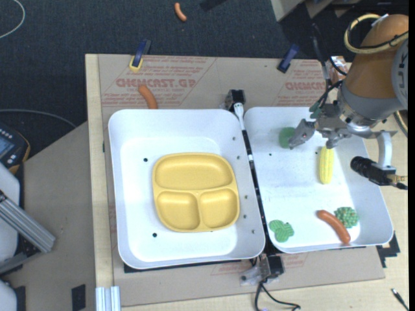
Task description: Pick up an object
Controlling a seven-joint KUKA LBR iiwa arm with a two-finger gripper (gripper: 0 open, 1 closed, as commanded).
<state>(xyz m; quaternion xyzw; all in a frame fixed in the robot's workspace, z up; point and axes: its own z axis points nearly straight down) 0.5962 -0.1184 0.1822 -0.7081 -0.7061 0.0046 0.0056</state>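
Camera view: the gripper (316,135) hangs over the right bin (285,199), its fingers spread wide and holding nothing. One fingertip lies just beside a green broccoli piece (286,136); a ribbed yellow corn cob (326,164) lies just below the other. Farther from the gripper, near the bin's front edge, lie a smooth sausage (334,225) and two more broccoli pieces. Bare bin floor lies between.

Fixed overhead cam, slanted down, both bins (123,173)
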